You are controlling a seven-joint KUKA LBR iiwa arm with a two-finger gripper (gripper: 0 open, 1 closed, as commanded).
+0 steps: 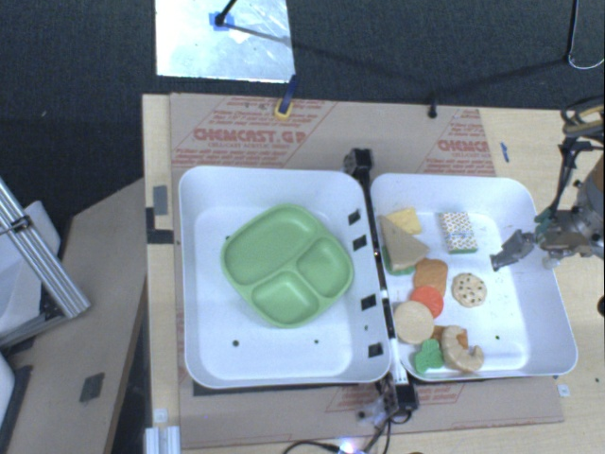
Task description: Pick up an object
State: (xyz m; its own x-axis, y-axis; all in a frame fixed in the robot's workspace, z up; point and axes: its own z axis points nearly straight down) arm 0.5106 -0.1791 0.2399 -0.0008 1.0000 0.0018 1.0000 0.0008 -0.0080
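Note:
The right bin (539, 282) holds several toy foods: a tan sandwich wedge (405, 247), a yellow cheese piece (405, 220), a speckled block (459, 232), a chocolate-chip cookie (469, 289), a brown oval (431, 272), a red disc (428, 300), a cream round (413, 322), a green piece (430, 357) and a bitten doughnut (462, 349). My gripper (511, 251) hangs over the right part of this bin, right of the cookie and the speckled block, with nothing visibly between its fingers.
The left bin (203, 253) holds a green divided plate (287, 265). A black divider (373, 263) joins the two bins. A shiny sheet (225, 26) lies beyond the bench. Metal rails (38, 263) stand at the far left.

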